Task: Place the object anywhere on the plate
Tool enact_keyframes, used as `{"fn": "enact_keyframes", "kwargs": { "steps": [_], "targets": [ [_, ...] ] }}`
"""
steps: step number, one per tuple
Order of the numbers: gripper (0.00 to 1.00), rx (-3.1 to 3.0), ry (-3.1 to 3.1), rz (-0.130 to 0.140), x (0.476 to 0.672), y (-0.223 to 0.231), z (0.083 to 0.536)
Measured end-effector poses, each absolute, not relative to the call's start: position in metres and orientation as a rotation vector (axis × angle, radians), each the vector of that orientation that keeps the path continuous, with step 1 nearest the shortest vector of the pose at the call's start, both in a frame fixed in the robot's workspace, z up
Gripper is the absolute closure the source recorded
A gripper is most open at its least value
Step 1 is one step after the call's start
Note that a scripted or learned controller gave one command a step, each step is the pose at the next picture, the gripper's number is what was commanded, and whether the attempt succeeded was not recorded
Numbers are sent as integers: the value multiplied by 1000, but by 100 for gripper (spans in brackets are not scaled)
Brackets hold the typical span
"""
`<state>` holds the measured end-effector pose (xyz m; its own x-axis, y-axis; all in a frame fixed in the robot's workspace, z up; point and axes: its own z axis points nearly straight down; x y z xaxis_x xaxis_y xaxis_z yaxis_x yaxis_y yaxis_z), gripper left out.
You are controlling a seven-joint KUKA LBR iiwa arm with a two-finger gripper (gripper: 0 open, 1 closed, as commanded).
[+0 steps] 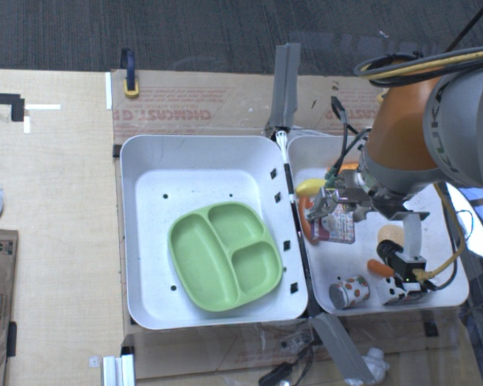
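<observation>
Nearest the viewer, along the front of the right-hand shallow white bin (pixel 459 292), a small patterned cup (pixel 350 291) lies on its side; just beside it to the right lie a short orange carrot-shaped piece (pixel 378 268) and a black-and-white object (pixel 402 289) by the front right corner. In the left-hand shallow white bin (pixel 137 215), a light green three-compartment plastic plate (pixel 225 256) lies flat, toward the front and centre, with nothing on it. Further back in the right bin, the two-finger gripper (pixel 332 203) hangs low over the bin's left part, above a pinkish-purple packet (pixel 338 227) with an orange-red item (pixel 306 215) at its left edge, next to the wall between the bins. Whether the fingers are apart or together cannot be told, and no object is seen between them. A yellow banana-like piece (pixel 310 187) lies just behind the gripper, and a pale yellow round object (pixel 390 236) lies to its right. Farther still, the grey arm with its orange band (pixel 406 127) crosses the bin's rear right. All loose objects are in the right bin, apart from the plate.
</observation>
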<state>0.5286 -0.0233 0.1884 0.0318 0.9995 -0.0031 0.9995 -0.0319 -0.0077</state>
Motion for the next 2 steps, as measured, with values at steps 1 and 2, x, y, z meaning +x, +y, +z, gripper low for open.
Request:
{"fn": "enact_keyframes", "kwargs": {
  "steps": [1, 2],
  "targets": [
    [100, -2296, -2142, 10, 504, 85, 233],
    [0, -2296, -2143, 11, 504, 84, 233]
  ]
}}
